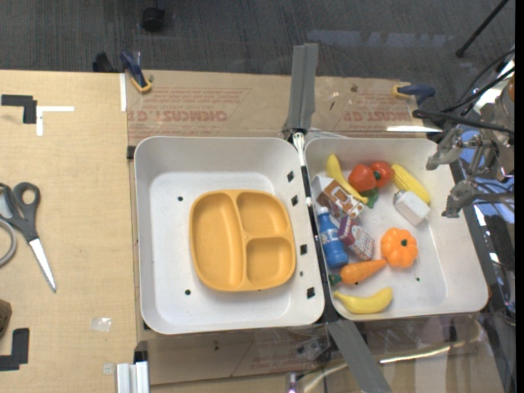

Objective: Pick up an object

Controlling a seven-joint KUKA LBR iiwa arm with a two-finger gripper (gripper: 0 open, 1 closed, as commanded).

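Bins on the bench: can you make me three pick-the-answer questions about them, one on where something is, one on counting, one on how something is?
1. Where is the yellow tray?
A. left bin
B. right bin
C. on the floor

2. How many bananas?
A. one
B. two
C. five

3. How does the tray lie?
A. flat, hollows up
B. upside down
C. on its edge

Answers:
1 A, it lies inside the left bin.
2 B, one banana at the back, another banana at the front.
3 A, its three hollows face up.
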